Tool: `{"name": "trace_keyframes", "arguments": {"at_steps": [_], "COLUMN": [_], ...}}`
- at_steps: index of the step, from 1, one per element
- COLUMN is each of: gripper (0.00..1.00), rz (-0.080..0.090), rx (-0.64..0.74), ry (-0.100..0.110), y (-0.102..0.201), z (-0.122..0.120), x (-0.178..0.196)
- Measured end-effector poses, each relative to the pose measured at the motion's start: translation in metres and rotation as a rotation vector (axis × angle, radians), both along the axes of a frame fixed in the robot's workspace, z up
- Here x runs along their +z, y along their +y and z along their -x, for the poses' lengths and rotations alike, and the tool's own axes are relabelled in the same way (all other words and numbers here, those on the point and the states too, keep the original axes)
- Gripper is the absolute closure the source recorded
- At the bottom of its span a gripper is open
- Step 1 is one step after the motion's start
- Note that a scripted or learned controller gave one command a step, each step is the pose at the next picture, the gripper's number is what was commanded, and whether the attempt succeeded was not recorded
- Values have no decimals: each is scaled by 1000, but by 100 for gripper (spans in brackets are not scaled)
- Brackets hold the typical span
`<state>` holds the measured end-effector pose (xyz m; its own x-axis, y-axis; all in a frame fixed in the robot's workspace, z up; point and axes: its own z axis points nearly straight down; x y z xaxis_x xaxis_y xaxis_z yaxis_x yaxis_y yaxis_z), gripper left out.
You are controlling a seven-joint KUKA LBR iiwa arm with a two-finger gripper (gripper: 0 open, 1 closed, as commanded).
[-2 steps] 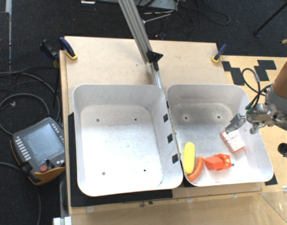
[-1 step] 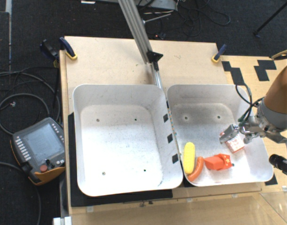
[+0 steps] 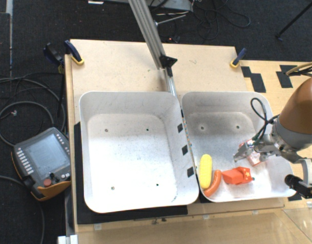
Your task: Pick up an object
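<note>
Over the right bin point(image 3: 217, 103) my gripper point(image 3: 249, 152) hovers (finger state I cannot tell); approach step; next, descend onto the orange block point(image 3: 236, 176).

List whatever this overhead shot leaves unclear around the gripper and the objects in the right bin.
- Gripper: small and blurred in the camera view; its grip state is unreadable.
- Orange object: its upper end is tucked behind the yellow object.
- Arm: cut off by the right edge.
- Red object: too small to identify.
</note>
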<state>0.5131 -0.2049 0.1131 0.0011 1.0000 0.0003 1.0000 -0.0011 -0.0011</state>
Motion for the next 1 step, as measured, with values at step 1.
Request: {"name": "trace_keyframes", "arguments": {"at_steps": [1], "gripper": [100], "rz": [1], "rx": [1], "ry": [-5], "y": [0], "z": [-1], "x": [12]}}
